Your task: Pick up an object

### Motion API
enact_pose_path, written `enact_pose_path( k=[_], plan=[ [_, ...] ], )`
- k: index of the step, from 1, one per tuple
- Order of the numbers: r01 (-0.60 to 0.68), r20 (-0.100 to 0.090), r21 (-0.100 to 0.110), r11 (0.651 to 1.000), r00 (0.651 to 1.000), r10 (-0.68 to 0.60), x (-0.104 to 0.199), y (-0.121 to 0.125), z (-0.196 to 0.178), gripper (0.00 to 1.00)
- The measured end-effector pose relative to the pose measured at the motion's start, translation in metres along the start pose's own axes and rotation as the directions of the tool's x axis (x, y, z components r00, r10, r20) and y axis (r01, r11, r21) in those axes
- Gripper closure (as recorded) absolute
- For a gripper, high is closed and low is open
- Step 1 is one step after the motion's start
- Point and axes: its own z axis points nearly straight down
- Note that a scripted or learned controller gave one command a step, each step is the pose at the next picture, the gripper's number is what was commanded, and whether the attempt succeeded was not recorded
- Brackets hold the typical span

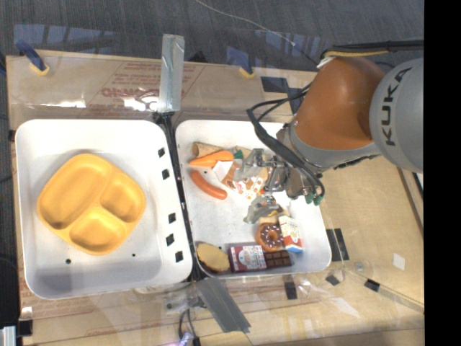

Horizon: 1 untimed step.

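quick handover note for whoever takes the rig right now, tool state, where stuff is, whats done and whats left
Tool: low over the middle of the right bin, among the toy food; nothing seen held, finger state unclear.
Right bin: carrot, sausage, donut, cookie, dark packet.
Left bin: yellow divided tray.
Done: arm in position. Left: grasp one object and lift.

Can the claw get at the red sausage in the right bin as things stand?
Probably yes. The red sausage lies uncovered on the bin floor, slightly apart from the carrot and the clutter under the claw, which hovers nearby.
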Motion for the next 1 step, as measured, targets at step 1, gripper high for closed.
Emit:
enact_pose_path(
  k=[1],
  plan=[
    [-0.024, -0.008, -0.002, 1.000, 1.000, 0.024, -0.0397, -0.0045, 0.1293, 0.00]
  ],
)
